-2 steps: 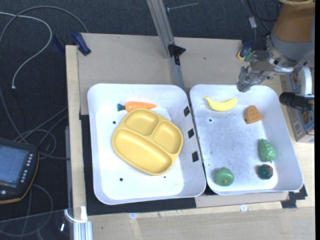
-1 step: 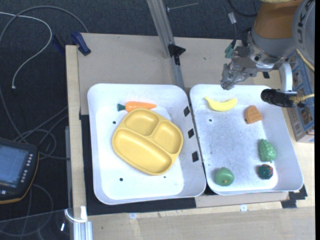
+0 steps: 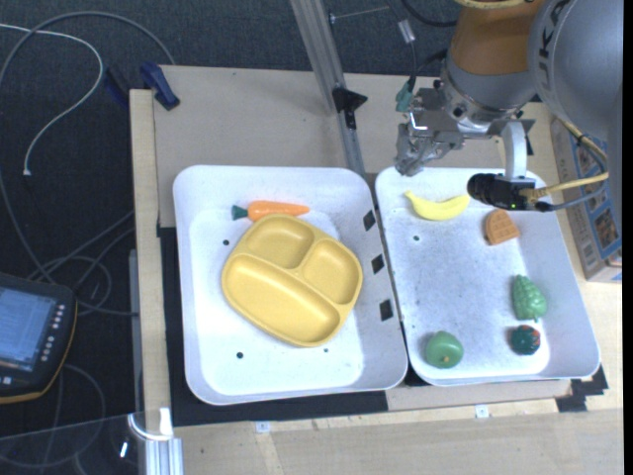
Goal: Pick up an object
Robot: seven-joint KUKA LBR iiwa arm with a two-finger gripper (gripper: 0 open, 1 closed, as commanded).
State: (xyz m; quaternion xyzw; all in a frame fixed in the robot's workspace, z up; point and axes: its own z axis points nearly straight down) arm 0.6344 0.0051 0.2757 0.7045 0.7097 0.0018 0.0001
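Observation:
My gripper hangs over the far left corner of the right bin, just above and left of a yellow banana. Nothing shows between its fingers. Also in the right bin lie an orange-brown wedge, a green grape bunch, a green apple and a small dark green and red fruit. The left bin holds a yellow divided plate and an orange carrot at its far edge.
A slanted metal pole rises behind the seam between the bins. A blue clamp sits at the bench's far left corner. Cables and a tablet lie on the floor at left.

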